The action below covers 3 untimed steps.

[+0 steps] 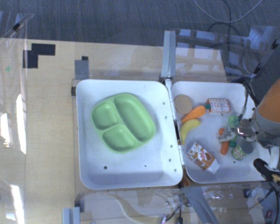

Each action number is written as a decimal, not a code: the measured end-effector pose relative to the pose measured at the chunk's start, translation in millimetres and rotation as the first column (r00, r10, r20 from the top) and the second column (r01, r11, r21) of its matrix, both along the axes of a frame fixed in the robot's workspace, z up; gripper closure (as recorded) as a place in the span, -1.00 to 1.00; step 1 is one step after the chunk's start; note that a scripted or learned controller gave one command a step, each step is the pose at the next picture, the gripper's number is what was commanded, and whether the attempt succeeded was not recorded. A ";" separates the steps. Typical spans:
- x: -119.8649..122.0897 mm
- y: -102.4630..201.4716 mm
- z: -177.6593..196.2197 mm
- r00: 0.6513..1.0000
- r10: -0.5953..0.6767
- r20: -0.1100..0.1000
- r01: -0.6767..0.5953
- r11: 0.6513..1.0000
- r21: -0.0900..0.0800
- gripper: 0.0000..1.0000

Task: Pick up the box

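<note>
Wooden bench (46,139), left bin (88,171) holding green plate (123,122), right bin (200,174) with box (202,156), claw (240,132) state unclear.

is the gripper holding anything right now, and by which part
It cannot be told. The gripper sits low in the right bin among small toys, apart from the brown-and-white carton box, which lies untouched near the bin's front.

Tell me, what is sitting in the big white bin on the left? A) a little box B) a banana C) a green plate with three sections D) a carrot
C: the green plate with three sections lies in the left bin, while the banana, carrot and boxes are in the right bin.
</note>
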State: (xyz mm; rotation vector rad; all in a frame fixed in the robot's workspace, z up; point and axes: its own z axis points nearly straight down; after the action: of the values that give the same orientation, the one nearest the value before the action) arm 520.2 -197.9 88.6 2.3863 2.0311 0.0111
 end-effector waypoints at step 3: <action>-31.5 78.1 296.4 0.967 0.255 -0.001 -0.255 0.967 -0.004 -1.00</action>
State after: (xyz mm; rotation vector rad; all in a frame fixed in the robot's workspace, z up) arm 488.7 -119.8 385.0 2.1037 2.3205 0.0079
